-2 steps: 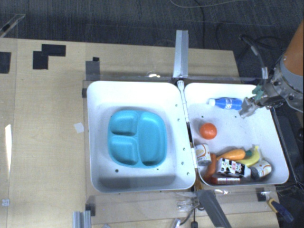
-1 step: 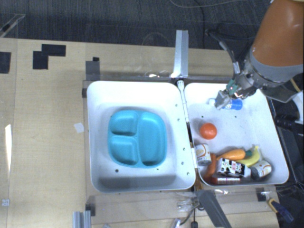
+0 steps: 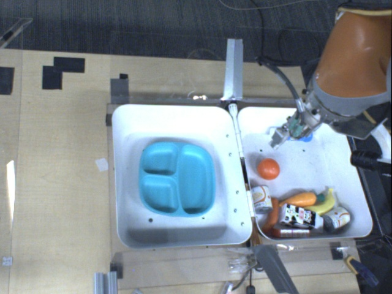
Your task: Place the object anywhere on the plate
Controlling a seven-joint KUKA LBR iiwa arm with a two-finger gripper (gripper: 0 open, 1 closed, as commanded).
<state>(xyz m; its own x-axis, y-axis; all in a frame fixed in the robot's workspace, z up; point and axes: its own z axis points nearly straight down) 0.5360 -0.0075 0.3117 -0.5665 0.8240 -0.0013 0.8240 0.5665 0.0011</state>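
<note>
A smooth, glossy blue plate (image 3: 177, 177) with three compartments fills the left bin (image 3: 125, 133). A round orange ball (image 3: 267, 168) lies in the right bin (image 3: 343, 182), with piled toys (image 3: 303, 212) nearby. I cannot tell the hand's (image 3: 283, 133) state.

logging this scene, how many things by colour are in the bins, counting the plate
Blue: 2, the plate and a small object by the gripper
Orange: 2, a ball and a carrot-like piece
Yellow: 1, a banana
Others in the heap: too jumbled to count
Total: 5 clear

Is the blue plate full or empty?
Empty. The blue plate in the left bin shows only bare blue compartments; the orange ball sits in the right bin.
</note>
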